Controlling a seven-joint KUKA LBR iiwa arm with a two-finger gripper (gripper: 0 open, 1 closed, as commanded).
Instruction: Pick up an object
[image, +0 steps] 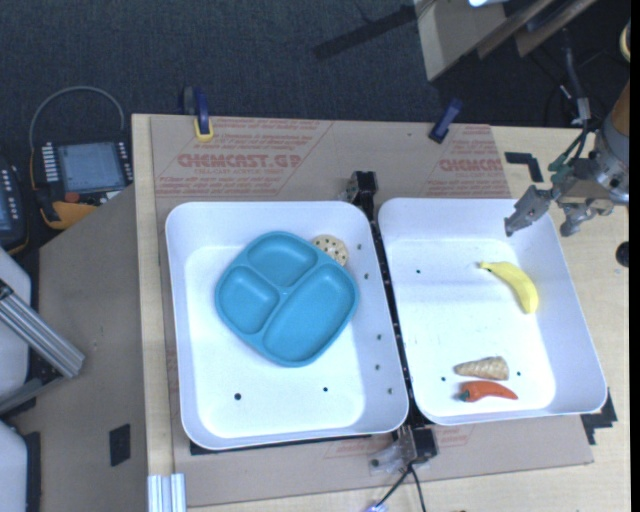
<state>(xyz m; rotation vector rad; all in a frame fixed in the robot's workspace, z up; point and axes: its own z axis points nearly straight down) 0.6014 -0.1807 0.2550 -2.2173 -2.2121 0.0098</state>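
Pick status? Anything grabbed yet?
Nothing is grabbed yet. The gripper hangs open at the right bin's upper right corner, holding nothing. The banana, red pepper and beige root lie in that bin, so the whole pick remains.

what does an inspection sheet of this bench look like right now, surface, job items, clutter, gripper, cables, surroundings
surface: left bin and right bin, white and shallow, side by side on a printed board.
job's things: banana, beige root-shaped piece and red pepper in the right bin, the last two close together near its front.
clutter: blue divided plate in the left bin, a cookie at its far edge, partly tucked under.
grippers: gripper above the right bin's far right corner, fingers spread, holding nothing.
cables: wires at the board's front edge.
surroundings: small screen device on dark floor at left; clamps on the board's far edge.
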